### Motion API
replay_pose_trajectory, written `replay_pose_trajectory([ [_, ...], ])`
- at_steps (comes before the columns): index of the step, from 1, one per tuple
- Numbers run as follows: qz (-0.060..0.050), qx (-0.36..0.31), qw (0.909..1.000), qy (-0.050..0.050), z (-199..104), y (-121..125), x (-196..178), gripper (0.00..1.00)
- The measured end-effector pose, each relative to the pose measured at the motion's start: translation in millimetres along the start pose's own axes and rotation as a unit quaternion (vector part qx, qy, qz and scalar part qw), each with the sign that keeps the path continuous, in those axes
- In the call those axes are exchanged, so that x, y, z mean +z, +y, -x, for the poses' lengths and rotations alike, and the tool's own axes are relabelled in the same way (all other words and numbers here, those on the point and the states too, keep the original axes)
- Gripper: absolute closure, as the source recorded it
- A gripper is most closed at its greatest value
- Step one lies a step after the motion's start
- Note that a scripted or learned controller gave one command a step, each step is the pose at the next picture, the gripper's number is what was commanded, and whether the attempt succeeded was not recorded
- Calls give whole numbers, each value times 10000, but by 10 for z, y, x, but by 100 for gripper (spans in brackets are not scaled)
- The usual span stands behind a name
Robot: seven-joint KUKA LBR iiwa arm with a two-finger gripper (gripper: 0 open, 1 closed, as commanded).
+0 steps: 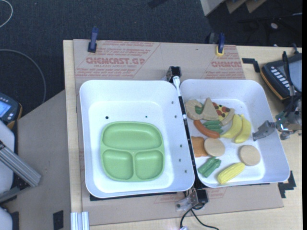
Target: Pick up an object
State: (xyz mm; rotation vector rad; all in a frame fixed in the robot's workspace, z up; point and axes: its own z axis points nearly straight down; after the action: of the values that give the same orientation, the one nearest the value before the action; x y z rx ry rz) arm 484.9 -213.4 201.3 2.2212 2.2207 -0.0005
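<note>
A: How many bins do you see, and what sits in them?

B: Two white bins side by side. The left bin (pixel 91 128) carries one green divided tray (pixel 132 150) with three compartments. The right bin (pixel 268 104) carries the toy food.

A: Count the food for me.

B: At its 12 o'clock you have one pizza slice (pixel 214 110) lying over a tan cookie (pixel 194 109). Toward the centre, one hot dog (pixel 205 128) touching a green bean pod (pixel 213 125), and one banana (pixel 238 128) just beside them. At 9 o'clock, one orange piece (pixel 197 146) touching a pale round cracker (pixel 214 147); a second cracker (pixel 249 155) lies near 4 o'clock. At 6 o'clock, one green pepper (pixel 209 166) and one corn cob (pixel 230 172).

A: And the gripper?

B: The gripper (pixel 264 129) is at the right bin's 3 o'clock rim, clear of the banana, nothing between its fingers. You can't tell how far they're spread.
</note>
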Motion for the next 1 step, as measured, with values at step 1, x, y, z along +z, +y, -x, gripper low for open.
replay_pose_trajectory([
  [1, -9, -30, 10000, 13, -796, -59, 1153, 0],
])
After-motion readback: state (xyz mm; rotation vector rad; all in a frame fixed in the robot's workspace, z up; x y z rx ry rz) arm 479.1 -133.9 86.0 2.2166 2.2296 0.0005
